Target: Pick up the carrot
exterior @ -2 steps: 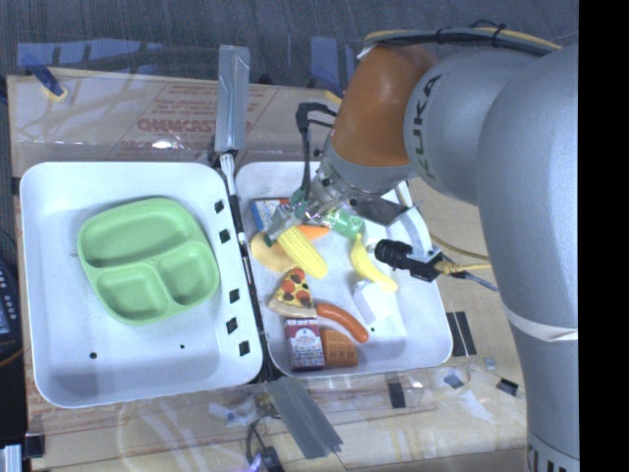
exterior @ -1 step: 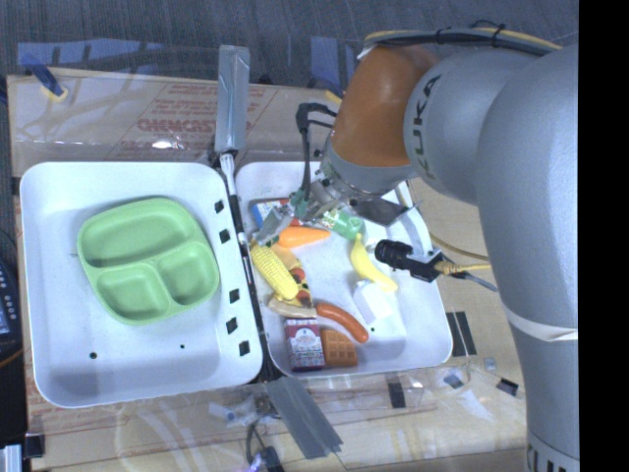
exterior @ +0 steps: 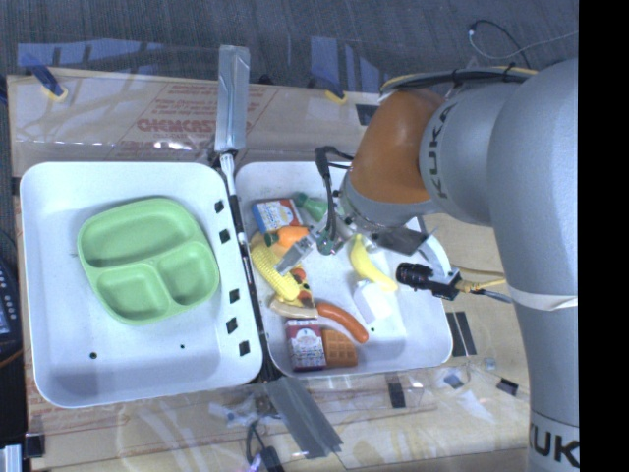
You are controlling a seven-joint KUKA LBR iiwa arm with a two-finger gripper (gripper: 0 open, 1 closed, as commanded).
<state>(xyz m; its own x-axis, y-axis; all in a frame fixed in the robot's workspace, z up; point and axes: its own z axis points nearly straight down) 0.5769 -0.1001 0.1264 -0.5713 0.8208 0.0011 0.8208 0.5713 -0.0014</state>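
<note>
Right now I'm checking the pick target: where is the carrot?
The carrot lies in the right bin, toward its upper left, just above the corn cob and beside the gripper.

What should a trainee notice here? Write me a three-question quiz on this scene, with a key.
1. True or false: the green plate lies in the same bin as the carrot.
2. The gripper is above: A the green plate, B the right bin.
3. Fill in: the long yellow cob beside the carrot is a toy ear of ___.
Key: 1 false; 2 B; 3 corn.
</note>
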